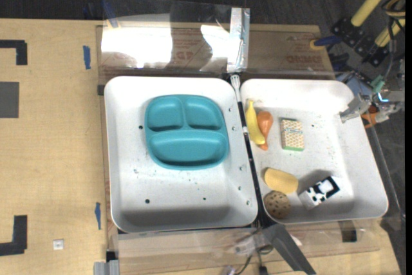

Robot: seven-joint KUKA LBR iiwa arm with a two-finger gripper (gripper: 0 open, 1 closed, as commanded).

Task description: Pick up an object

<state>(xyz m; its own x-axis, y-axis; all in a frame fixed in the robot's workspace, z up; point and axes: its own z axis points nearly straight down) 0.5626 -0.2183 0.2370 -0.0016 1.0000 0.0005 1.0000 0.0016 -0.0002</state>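
The gripper [360, 107] sits at the right bin's [335, 90] far right rim, blurred; its state cannot be told. Banana [252, 125], carrot [264, 124], box [292, 134] lie apart from it.

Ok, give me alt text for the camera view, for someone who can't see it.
The gripper sits at the right bin's right edge, above a banana, carrot, small box, cookie and black-and-white toy. The left bin holds a teal divided plate.

in my white bins [122, 203] i see a teal divided plate [187, 131], a yellow banana [254, 127], an orange carrot [264, 123], a black-and-white patched toy [320, 190] and a brown speckled cookie [277, 203].
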